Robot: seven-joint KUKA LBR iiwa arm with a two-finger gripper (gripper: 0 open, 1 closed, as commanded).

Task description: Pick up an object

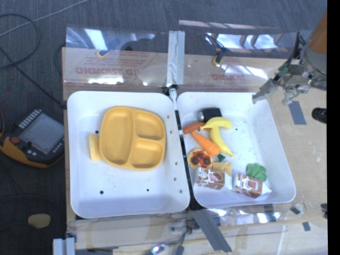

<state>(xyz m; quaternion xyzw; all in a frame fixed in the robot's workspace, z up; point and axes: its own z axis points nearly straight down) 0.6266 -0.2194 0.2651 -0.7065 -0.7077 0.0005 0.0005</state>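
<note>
A yellow plastic divided tray (132,137) fills the left white bin (79,195). In the right white bin (276,158), a yellow banana (219,133) touches an orange carrot (204,142). The gripper (284,86) hovers beyond; its jaws' state cannot be told

The arm (322,36) is reaching in from the right edge of the camera view, near the top right corner, with its orange band showing at the very edge. The wrist is sitting just below that band, grey and cluttered with fittings. The gripper (276,87) is pointing out to the left and slightly downward, hanging above the bench. Nothing is showing between its fingers, and how they stand is too small to tell.
</note>
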